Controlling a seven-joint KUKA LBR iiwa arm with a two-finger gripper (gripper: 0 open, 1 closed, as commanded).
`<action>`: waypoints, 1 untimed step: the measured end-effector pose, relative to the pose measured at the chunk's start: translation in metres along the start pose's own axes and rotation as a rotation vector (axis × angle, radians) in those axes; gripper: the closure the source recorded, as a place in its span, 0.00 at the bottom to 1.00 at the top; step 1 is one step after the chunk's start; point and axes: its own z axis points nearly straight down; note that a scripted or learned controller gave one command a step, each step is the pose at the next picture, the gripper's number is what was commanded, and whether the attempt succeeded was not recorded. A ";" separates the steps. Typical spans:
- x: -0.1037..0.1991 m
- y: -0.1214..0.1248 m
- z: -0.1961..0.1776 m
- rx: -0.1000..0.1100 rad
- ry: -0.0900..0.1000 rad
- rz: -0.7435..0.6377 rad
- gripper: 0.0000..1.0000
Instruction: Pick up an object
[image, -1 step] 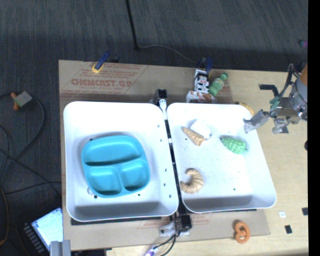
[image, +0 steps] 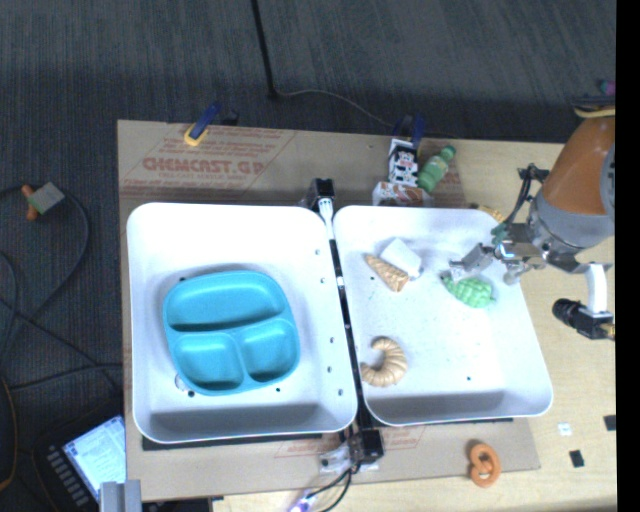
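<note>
Gripper (image: 478, 262) poised over the green toy (image: 470, 291) in the right bin (image: 520, 400).

From above, the toy lay toward the bin's far right, just below the fingers, which looked slightly parted and held nothing. It seemed light, knobbly and somewhat soft; squeezing across its narrow middle looked safest. A croissant (image: 384, 362) sat nearer, well apart.

From my screen, both bins (image: 240, 225) look like smooth, glossy white plastic. The blue divided tray (image: 232, 330) reads as matt plastic. The table (image: 590, 420) looks like pale wood, partly covered by printed brown paper (image: 210, 165). The floor (image: 100, 60) looks carpeted.
</note>
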 end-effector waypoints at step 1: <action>0.008 0.059 0.056 -0.002 0.015 -0.007 0.00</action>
